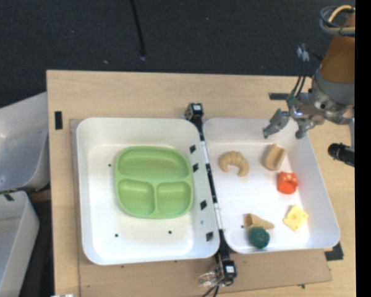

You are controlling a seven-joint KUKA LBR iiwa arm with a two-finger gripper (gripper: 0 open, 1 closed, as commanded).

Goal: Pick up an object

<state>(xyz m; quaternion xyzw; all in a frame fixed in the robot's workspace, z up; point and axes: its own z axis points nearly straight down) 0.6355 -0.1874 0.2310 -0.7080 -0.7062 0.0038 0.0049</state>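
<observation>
Two white bins sit side by side. By the right bin's (pixel 315 184) near edge lie a teal ball (pixel 258 237), cone (pixel 258 221) and cheese wedge (pixel 295 218); farther back, tomato (pixel 287 183), croissant (pixel 234 162), bread piece (pixel 272 157). Over its far edge hangs the gripper (pixel 292 125), fingers spread, holding nothing.

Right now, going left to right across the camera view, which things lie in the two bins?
Green divided plastic plate → tan croissant-shaped piece → dark green round piece → beige bread-like chunk → red round piece → yellow cheese-like wedge.
</observation>
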